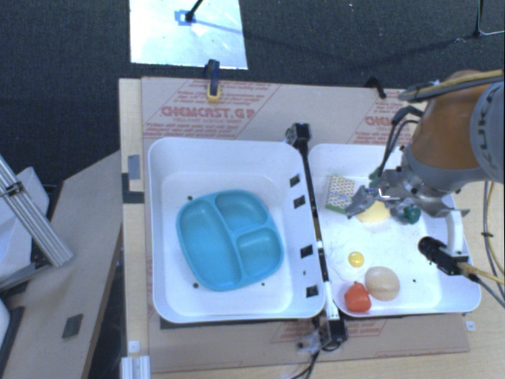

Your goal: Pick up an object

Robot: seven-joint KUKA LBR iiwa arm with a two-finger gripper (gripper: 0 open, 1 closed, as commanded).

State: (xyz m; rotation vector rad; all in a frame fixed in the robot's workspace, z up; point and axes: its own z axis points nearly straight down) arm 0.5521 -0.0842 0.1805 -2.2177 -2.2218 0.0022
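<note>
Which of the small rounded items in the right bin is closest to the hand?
The pale yellow piece, right beside the hand. The small yellow ball, beige egg and red piece lie nearer the front.

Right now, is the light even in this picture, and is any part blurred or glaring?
Camera view: light mostly even; the shiny metal sheet behind the bench glares; the divided blue plastic tray is sharp with a soft shadow; the grey and orange arm looks slightly blurred near its pincer.

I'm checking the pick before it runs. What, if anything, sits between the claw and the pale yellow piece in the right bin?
Nothing visible does. The claw hangs right at the upper left edge of the pale yellow piece. The patterned block lies just to its left, close beside the claw but not between them.
</note>
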